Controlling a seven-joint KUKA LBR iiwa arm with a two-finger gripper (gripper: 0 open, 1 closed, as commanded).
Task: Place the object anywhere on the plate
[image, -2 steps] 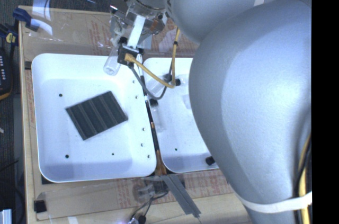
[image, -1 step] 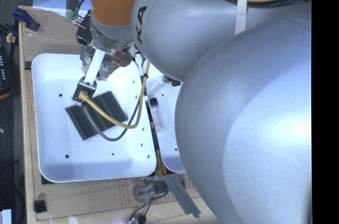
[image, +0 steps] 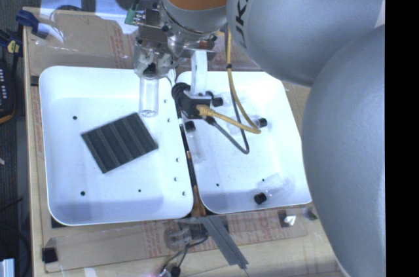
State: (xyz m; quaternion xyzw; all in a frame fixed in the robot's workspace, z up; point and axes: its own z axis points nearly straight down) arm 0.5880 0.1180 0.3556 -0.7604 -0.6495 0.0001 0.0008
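Observation:
A dark grey ribbed plate (image: pixel 120 141) lies flat and turned at an angle in the left bin (image: pixel 65 203). My gripper (image: pixel 150 67) hangs over that bin's far right part, just beyond the plate's upper corner. A clear small vial (image: pixel 149 97) hangs upright from between its fingers, with its bottom end near the bin floor beside the plate's far right corner. The gripper is shut on the vial's top. The arm's grey body and orange band hide the area behind it.
In the right bin (image: pixel 288 138) a clear bottle with a black cap (image: pixel 270 190) lies near the front right corner. Yellow and black cables (image: pixel 226 122) from the wrist drape over that bin's left half. The ridge between the two bins (image: pixel 186 164) runs just right of the gripper.

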